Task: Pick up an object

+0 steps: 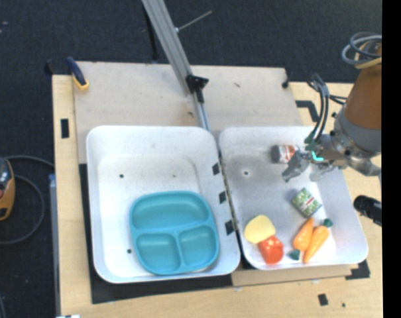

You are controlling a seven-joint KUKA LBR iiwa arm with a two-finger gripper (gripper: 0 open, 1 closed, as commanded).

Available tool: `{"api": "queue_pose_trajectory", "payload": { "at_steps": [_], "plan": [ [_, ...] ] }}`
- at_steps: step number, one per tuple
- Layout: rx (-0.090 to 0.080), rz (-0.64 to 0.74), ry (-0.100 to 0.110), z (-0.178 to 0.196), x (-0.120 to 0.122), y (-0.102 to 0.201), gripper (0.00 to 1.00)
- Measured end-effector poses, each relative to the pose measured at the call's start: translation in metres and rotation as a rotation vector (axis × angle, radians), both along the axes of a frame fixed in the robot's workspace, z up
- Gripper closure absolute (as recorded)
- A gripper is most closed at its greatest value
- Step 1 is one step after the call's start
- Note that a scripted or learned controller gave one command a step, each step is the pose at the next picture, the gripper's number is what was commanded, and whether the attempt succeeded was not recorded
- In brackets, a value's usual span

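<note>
two bins (pixel 107 151), one tray (pixel 173 230), two carrots (pixel 311 237)

I am looking down at a pale wooden bench (pixel 140 95) sitting on a dark carpeted floor (pixel 54 18), with a metal pole (pixel 168 35) slanting over it and a black cable (pixel 21 177) lying at left.

Colours of the bench items.
White bins (pixel 107 158); teal tray (pixel 173 234); beside it, yellow piece (pixel 259 228), red pepper (pixel 271 250), orange carrots (pixel 311 238), green-patterned packet (pixel 306 202); arm (pixel 366 111) grey with orange band.
</note>
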State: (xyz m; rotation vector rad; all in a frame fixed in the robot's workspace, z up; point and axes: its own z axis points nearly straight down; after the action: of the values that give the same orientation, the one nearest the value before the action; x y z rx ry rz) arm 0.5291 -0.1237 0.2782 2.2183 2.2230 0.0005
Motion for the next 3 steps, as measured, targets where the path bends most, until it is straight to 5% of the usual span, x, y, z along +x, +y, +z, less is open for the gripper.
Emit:
{"api": "queue_pose_trajectory", "payload": {
  "at_steps": [1,3],
  "plan": [
    [0.000,0.000,-0.001,0.001,0.000,0.000,0.00],
    [-0.001,-0.004,0.004,-0.098,0.011,-0.008,0.00]
  ]
}}
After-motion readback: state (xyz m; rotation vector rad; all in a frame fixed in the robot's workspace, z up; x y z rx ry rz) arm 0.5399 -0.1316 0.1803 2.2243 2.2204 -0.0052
